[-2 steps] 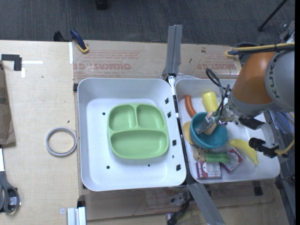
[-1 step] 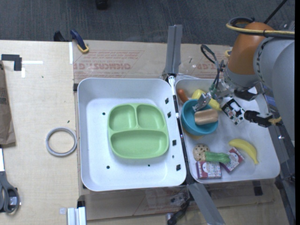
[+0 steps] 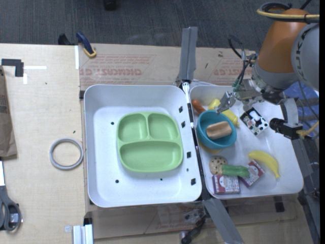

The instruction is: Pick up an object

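Note:
The right bin (image 3: 284,184) holds several items. A blue bowl (image 3: 216,133) carries a brown bun (image 3: 219,129). A yellow banana (image 3: 266,162) lies at the right, with a cookie (image 3: 218,163), a green piece (image 3: 234,171) and a red box (image 3: 226,184) along the front. A yellow piece (image 3: 214,104) and an orange piece (image 3: 197,105) lie at the bin's back left. My gripper (image 3: 227,100) hangs over the back of this bin, just right of the yellow piece and above the bowl's far rim. Nothing shows in its grasp.
The left bin (image 3: 96,136) bears a green divided plate (image 3: 150,141). A grey ring (image 3: 66,153) lies on the bench to the left. A black-and-white box (image 3: 254,121) sits by the wrist. Cables hang off the arm at the right.

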You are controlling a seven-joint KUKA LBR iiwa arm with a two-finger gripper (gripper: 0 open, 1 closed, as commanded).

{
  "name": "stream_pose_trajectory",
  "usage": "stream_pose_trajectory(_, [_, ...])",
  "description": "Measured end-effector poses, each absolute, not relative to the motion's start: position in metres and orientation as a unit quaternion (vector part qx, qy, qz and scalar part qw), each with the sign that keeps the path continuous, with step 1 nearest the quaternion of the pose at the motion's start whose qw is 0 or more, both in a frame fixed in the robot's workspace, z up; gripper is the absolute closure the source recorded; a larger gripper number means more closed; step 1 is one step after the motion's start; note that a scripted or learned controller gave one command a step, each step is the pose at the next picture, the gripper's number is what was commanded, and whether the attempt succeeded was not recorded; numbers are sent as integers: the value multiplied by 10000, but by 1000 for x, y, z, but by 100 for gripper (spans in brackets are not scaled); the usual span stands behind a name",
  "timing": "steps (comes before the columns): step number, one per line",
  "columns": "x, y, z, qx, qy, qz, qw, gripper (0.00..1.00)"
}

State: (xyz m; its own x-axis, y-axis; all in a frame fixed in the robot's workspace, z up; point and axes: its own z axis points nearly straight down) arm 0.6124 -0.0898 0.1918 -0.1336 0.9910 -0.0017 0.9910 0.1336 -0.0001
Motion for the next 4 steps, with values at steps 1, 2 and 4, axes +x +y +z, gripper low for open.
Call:
stream_pose_trajectory(1, [641, -57, 294, 7311, 6823, -11, 5, 0])
stream_pose_trajectory(2, [583, -100, 173, 6624, 7491, -13, -8, 0])
stream_pose_trajectory(4, [622, -103, 116, 5674, 8233, 37, 170, 100])
